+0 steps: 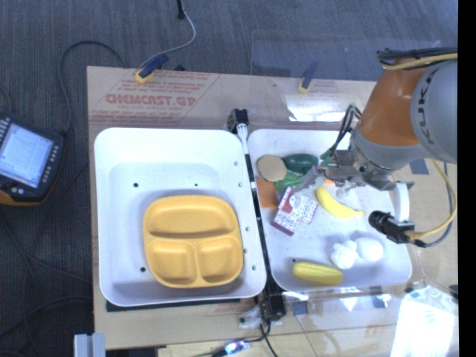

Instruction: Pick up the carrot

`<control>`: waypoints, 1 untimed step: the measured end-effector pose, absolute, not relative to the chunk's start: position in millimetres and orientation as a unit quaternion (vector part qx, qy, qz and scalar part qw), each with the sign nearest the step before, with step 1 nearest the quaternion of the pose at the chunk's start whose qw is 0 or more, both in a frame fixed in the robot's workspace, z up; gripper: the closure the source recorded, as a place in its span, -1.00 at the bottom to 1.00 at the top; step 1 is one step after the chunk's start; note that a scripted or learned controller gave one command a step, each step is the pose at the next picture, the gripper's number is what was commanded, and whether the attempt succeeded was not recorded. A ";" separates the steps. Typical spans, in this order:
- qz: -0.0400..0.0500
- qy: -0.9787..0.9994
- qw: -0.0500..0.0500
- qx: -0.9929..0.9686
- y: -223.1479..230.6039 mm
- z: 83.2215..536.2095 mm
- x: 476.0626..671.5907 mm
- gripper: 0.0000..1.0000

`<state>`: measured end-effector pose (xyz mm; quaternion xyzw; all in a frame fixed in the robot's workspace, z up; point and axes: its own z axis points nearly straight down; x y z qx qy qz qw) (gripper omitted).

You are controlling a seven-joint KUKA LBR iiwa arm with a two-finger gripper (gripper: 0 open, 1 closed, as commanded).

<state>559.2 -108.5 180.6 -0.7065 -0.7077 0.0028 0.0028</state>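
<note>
The carrot [264, 194] shows as an orange piece lying against the left wall of the right bin [394, 274], partly tucked under a red and white packet [296, 210]. My gripper [338, 178] hangs over the middle of the right bin, directly above the upper end of a banana [339, 204]. It is roughly a hand's width to the right of the carrot and nothing shows held in it.
Around the carrot lie a round tan disc [271, 168] and a green item [301, 162]. Two white lumps [357, 251] and a yellow corn-like piece [318, 273] sit toward the front. The left bin [119, 199] holds a yellow divided tray [193, 240].
</note>
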 end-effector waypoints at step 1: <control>0.005 -0.724 0.002 -0.689 -162.8 145.5 596.1 -1.00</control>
